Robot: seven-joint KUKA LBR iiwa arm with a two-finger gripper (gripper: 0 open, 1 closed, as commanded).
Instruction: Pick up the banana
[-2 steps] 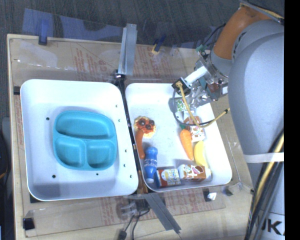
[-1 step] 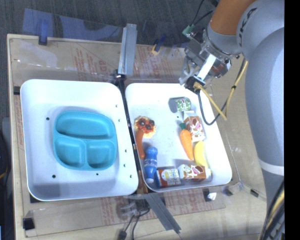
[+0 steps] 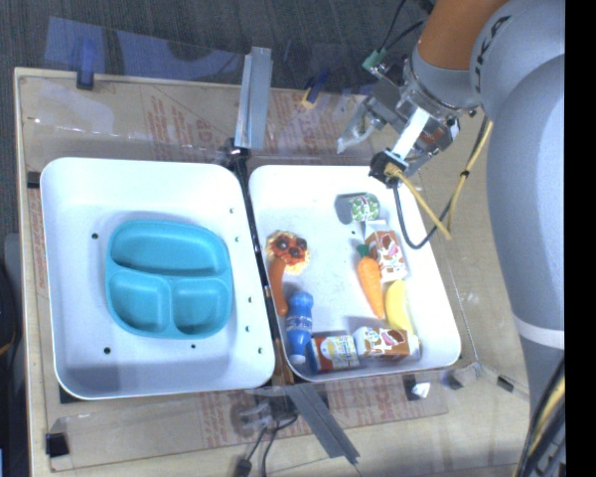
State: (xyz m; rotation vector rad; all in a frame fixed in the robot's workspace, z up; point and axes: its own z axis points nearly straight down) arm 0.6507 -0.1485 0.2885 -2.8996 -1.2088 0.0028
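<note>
Banana (image 3: 397,307) lies ungrasped in the right-hand bin (image 3: 313,195) beside the carrot (image 3: 371,282); gripper (image 3: 361,130) hovers near its far rim, grip state indiscernible; pick outstanding

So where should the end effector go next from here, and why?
Probably carry it across to hover above the yellow curved banana. The end effector is over the far rim of the right white bin, while the banana lies near the bin's right wall, close beside an orange carrot, so lining up should precede any descent.
</note>
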